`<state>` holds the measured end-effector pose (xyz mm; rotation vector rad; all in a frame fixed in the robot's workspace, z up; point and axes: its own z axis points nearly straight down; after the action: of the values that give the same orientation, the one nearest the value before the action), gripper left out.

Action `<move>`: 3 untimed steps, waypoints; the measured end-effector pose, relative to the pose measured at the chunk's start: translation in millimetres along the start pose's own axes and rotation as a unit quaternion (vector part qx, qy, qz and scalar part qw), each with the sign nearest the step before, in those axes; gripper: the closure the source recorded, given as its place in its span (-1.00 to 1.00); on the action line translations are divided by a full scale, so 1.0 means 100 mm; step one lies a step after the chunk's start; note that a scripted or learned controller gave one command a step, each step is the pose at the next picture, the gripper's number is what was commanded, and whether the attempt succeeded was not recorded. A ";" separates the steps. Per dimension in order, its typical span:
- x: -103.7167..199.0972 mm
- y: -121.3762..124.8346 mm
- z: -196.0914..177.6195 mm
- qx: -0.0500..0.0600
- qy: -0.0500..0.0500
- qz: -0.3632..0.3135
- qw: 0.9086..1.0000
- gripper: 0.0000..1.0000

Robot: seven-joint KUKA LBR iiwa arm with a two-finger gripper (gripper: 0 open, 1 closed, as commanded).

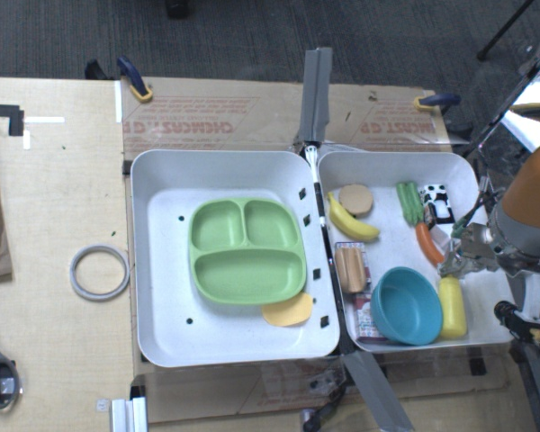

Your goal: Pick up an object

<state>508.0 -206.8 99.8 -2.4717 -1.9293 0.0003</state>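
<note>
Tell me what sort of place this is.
Most likely a robotics lab bench set up for pick-up trials. Two white bins, left and right, are clamped onto cardboard; toy food such as a banana lies in the right bin, and a robot gripper reaches in.

One fixed camera looks down aslant on both bins [153, 268]

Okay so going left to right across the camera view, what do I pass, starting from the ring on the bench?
Grey ring → green divided plate → banana → blue bowl → yellow bottle → gripper at the right bin's edge.
</note>
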 end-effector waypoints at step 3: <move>0.95 -0.18 -1.01 -0.002 -0.002 -0.008 1.000 1.00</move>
<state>513.9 -110.3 201.1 -2.4615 -1.9514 0.0022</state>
